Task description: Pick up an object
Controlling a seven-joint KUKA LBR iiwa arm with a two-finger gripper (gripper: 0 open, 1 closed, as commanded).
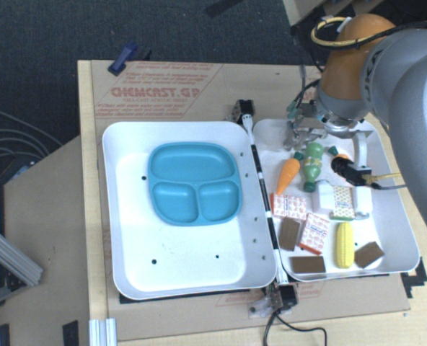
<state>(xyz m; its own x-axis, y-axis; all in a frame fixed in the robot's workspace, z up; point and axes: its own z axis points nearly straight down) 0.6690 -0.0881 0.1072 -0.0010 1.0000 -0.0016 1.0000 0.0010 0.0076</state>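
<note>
My gripper point(301, 137) hangs low over the far end of the right bin point(408, 245), under the orange wrist band. Just below it lie a green bottle point(313, 162) and an orange carrot point(288, 174), side by side. The gripper's tip is right above the bottle's top and close to it; I cannot tell whether they touch. Nothing shows as held.
Further down the right bin lie two red-patterned packets point(289, 206) point(315, 232), a white packet point(342, 202), a yellow corn cob point(344, 244) and three brown blocks point(290, 233) point(308, 264) point(368, 254). The left bin point(120, 215) holds a blue divided plate point(195, 182).
</note>
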